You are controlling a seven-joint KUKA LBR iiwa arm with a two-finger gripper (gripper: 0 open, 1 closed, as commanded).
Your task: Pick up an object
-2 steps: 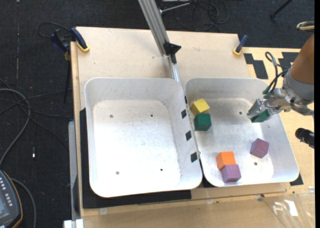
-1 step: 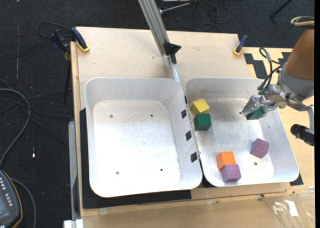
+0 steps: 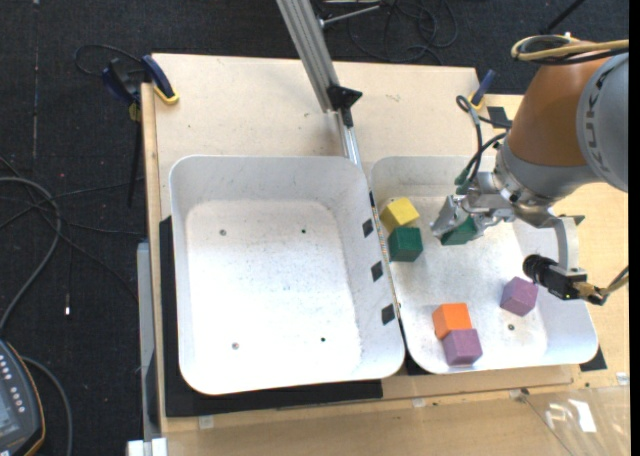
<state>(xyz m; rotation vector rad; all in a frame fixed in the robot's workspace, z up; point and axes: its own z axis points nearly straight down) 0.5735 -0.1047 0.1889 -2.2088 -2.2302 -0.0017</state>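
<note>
The claw [image 3: 458, 225] hung over the right bin [image 3: 570, 349], clenched on a dark green block [image 3: 462, 233]; a yellow cube [image 3: 399, 212] lay near.

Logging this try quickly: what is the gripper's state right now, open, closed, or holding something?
Gripper: shut on a dark green block seen between its fingers, over the right bin.

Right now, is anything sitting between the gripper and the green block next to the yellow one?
Nothing visible does. The gripper is over the right bin, and bare white floor lies between it and the green block. The yellow block touches the green one's far side, off that line.
</note>
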